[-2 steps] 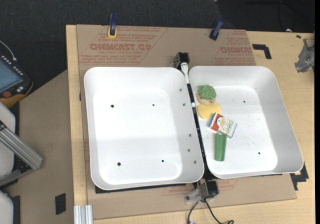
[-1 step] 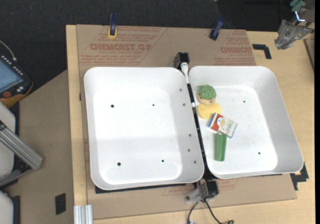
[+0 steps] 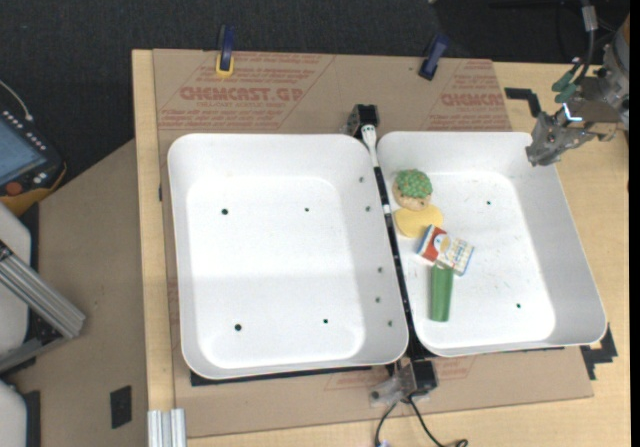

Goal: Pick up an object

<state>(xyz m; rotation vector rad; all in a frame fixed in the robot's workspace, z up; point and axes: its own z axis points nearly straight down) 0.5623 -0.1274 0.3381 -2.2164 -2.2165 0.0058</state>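
Several small objects lie in a cluster at the left side of the right bin [image 3: 575, 255]. A round green-topped piece [image 3: 412, 184] is farthest back. Just in front of it sits a yellow lump [image 3: 414, 222]. A small red, white and blue box [image 3: 446, 251] lies next to that, and a green cylinder [image 3: 440, 296] lies nearest the front. My gripper [image 3: 545, 149] hangs over the right bin's back right corner, well apart from the cluster and off to its right. Nothing shows in it.
The left bin [image 3: 178, 235] stands beside the right one, joined along a black divider strip [image 3: 385, 225]. Both rest on a cardboard sheet [image 3: 300, 85] held by two blue clamps [image 3: 226, 47] at the back edge. Dark floor surrounds the bench.
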